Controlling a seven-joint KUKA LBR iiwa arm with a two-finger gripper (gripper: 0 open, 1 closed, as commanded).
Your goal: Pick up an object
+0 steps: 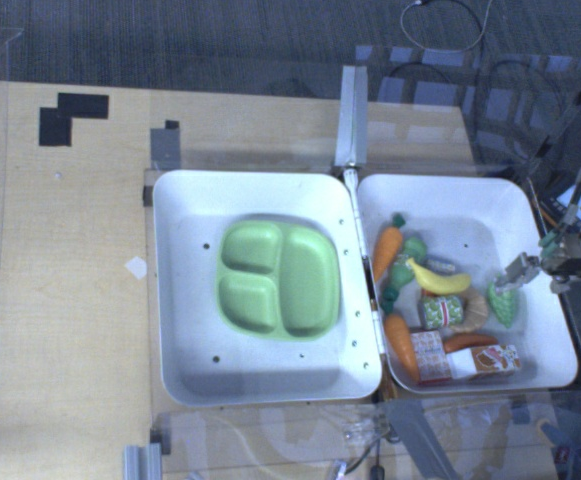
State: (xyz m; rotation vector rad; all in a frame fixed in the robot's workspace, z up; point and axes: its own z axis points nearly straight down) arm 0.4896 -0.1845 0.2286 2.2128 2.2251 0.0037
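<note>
we can't tell if the gripper (526,270) is open or closed, since it's small, blurry and partly cut off at the right edge; it sits at the right bin's (490,203) right side, just beside a green leafy-looking item (504,306). the pile in that bin is hard to read: a curved yellow banana (440,279), two tapered orange carrots (386,252) (400,340), a flat printed carton (450,359), w/ other bits overlapping underneath. the left bin (185,268) holds a smooth pale-green divided tray (278,280) w/ three rounded compartments.
</note>
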